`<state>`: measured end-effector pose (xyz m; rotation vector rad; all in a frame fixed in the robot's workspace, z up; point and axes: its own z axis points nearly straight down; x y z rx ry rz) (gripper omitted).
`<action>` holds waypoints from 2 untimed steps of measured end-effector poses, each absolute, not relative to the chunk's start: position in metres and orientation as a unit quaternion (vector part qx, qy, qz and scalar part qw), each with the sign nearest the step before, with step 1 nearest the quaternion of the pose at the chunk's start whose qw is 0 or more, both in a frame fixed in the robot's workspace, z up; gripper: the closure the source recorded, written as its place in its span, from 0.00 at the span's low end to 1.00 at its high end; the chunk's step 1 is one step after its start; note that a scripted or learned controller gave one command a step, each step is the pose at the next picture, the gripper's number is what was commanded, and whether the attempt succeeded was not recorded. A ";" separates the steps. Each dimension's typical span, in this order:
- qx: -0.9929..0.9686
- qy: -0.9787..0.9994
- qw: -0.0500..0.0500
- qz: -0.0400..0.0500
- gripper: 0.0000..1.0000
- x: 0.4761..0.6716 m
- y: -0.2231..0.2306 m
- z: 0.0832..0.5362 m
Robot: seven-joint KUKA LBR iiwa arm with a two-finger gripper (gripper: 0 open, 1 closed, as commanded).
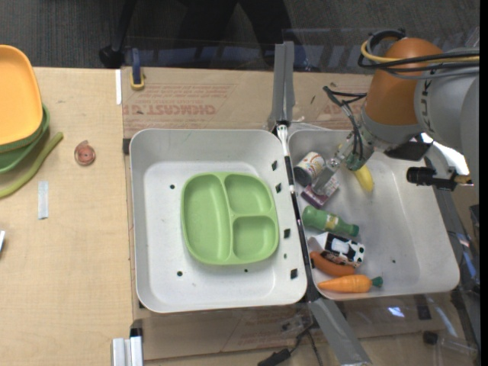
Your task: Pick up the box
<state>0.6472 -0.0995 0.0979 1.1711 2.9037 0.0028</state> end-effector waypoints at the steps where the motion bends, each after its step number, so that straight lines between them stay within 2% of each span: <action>1: 0.310 0.951 0.007 0.002 0.00 0.627 -0.100 0.099; 2: 0.311 0.950 0.010 0.003 1.00 0.628 -0.101 0.110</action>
